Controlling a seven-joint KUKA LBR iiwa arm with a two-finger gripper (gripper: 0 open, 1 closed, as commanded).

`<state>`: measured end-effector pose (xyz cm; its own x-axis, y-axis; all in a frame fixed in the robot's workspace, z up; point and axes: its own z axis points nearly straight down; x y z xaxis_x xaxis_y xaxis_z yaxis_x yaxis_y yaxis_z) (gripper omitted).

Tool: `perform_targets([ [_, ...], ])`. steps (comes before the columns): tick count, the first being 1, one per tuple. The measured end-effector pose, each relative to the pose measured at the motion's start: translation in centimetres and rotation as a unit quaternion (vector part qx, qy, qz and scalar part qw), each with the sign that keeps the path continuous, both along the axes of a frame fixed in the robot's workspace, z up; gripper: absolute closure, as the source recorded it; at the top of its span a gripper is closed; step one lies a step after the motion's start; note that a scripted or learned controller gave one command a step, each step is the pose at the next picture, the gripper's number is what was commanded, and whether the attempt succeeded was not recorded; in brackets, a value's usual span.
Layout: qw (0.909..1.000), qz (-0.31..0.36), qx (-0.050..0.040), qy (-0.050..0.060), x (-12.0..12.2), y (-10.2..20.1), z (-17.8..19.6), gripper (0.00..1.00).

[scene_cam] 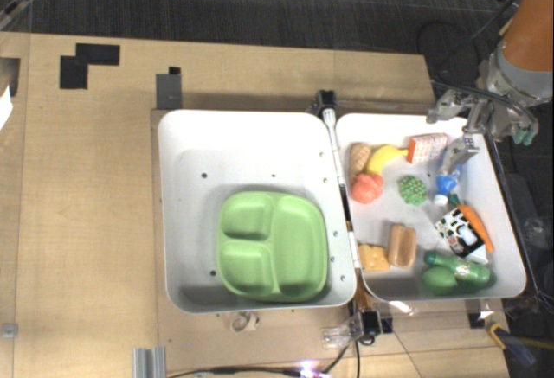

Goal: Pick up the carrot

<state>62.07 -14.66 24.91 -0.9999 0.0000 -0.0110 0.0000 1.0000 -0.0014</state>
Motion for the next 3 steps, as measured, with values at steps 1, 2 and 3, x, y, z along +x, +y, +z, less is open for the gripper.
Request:
perform_targets([
  [1,0.9828,0.184,-0.0026,0.000,-2.8,-5.7,-2.9,0.00],
  [2,0.9434,0.332,-0.0034,0.001,-6.5,-5.9,-1.5,0.00],
  [3,0.9523,0.305,0.0009,0.003,-11.3,0.6,-9.6,0.00],
])
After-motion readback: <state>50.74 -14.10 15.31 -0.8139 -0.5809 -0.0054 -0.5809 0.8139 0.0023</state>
